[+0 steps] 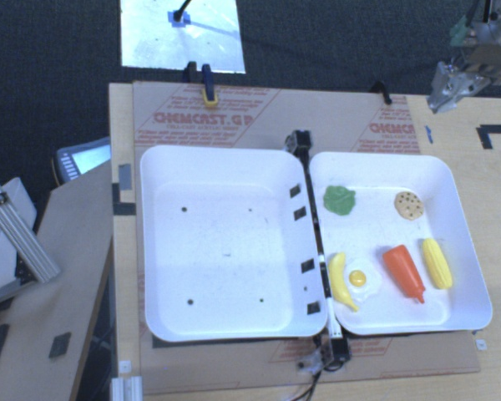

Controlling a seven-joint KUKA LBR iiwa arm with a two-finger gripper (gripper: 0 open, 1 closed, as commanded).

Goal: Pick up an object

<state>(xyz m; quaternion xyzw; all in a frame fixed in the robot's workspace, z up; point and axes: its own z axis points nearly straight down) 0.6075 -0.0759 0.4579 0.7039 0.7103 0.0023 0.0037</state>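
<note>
A brown cardboard sheet with red lettering spreads leftward from just below the gripper. A yellow-and-black clamp grips its far edge, well left of the gripper. Farther left and higher lies a silvery square metal plate. A black angular mark sits just below-right of the gripper. A ribbed aluminium rail slants at the far lower left.

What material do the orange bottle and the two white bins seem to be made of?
The orange bottle looks like molded plastic with a matte finish: its color is even and toy-like, though the view is too coarse to be sure. The left bin and the right bin look like thin formed plastic, smooth and slightly glossy, with rounded corners and raised rims.
</note>
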